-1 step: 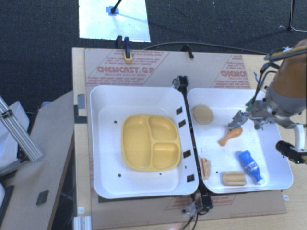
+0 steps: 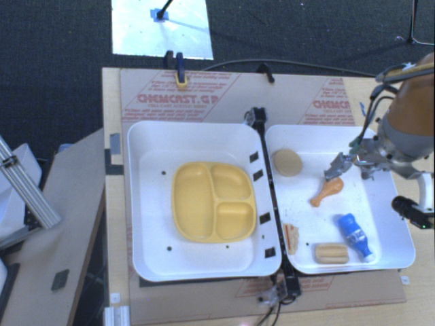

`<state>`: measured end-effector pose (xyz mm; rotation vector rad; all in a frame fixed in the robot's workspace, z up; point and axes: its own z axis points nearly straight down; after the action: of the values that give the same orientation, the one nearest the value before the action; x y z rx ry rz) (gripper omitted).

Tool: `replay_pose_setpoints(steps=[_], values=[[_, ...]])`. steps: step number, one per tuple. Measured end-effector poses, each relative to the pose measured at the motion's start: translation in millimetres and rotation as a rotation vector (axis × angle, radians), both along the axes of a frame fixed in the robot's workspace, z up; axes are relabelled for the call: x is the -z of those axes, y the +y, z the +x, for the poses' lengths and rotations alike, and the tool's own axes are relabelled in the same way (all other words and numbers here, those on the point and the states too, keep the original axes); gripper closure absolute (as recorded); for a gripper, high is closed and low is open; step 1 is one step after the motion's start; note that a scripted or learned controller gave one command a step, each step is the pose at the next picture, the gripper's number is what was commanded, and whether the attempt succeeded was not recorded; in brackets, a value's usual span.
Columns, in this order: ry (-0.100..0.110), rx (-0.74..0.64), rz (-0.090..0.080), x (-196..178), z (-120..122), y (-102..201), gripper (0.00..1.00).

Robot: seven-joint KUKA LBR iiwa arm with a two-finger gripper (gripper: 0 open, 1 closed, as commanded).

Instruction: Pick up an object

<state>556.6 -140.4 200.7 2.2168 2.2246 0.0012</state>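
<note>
The right bin [image 2: 387,202] holds several objects. An orange toy drumstick [image 2: 327,191] lies near its middle. A round tan bun [image 2: 287,162] sits at the back left, a blue bottle [image 2: 355,236] at the front right, a tan bread roll [image 2: 331,253] at the front, and a striped slice [image 2: 291,238] against the left wall. My gripper [image 2: 340,165] hangs low over the bin, right above the drumstick's upper right end, with the grey wrist and orange band behind it to the right. Nothing visibly sits in its grasp.
The left bin [image 2: 153,155] carries a yellow divided plate [image 2: 214,201]. A black divider with clips [image 2: 265,182] runs between the bins. A blue and yellow clamp [image 2: 180,70] stands at the bench's back edge. Cables [image 2: 374,111] hang beside the arm.
</note>
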Motion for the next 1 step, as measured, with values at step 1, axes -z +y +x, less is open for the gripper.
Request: replay_pose_setpoints(steps=[1], values=[[0.004,0.002,0.001,62.2,3.4,0.2,0.00]])
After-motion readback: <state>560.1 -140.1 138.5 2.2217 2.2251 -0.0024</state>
